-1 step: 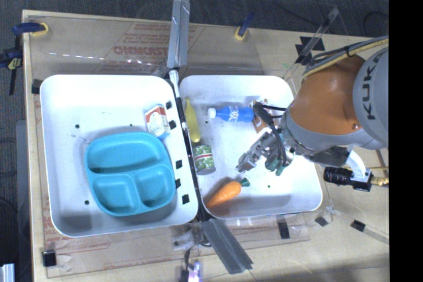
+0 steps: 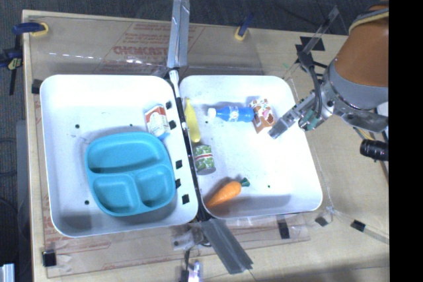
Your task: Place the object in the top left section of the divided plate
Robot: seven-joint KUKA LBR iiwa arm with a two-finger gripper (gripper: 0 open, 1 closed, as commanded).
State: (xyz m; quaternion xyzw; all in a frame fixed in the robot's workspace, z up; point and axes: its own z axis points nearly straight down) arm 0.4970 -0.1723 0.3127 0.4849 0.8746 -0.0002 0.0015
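The gripper (image 2: 283, 127) hovers over the right edge of the right bin (image 2: 291, 191), just beside a small printed packet (image 2: 263, 114). I cannot tell whether it is released or clenched, and nothing shows in its grasp. The packet looks the likeliest target. It is crinkly and flat, so a low, centred pinch should suit it, kept clear of the glossy blue bottle (image 2: 232, 113) touching its left side. The blue divided plate (image 2: 125, 155), smooth moulded plastic with rounded compartments, lies in the left bin (image 2: 59, 102), well apart. The carry must clear the ridge between the bins.
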